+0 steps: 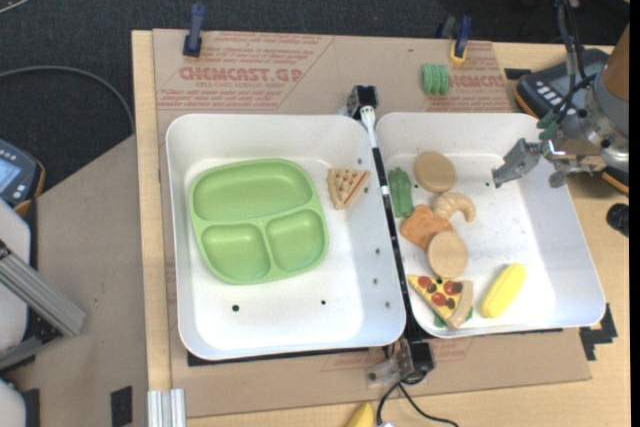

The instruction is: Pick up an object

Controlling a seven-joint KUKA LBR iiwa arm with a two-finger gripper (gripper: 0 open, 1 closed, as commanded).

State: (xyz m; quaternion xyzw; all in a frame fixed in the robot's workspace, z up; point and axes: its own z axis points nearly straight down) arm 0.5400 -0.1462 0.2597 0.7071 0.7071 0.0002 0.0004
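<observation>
My gripper hangs over the right bin near its upper right corner, open, with nothing between its grey fingers. To its left in this bin lie a round tan cookie, a croissant, a green pod, an orange chunk and a tan disc. A pizza slice and a yellow piece rest near the front wall. The left bin holds a green divided plate and a waffle wedge.
A small green ribbed item lies on the cardboard behind the right bin. Blue clamps pin the cardboard's back edge. Bare white floor lies right of the food, under the gripper.
</observation>
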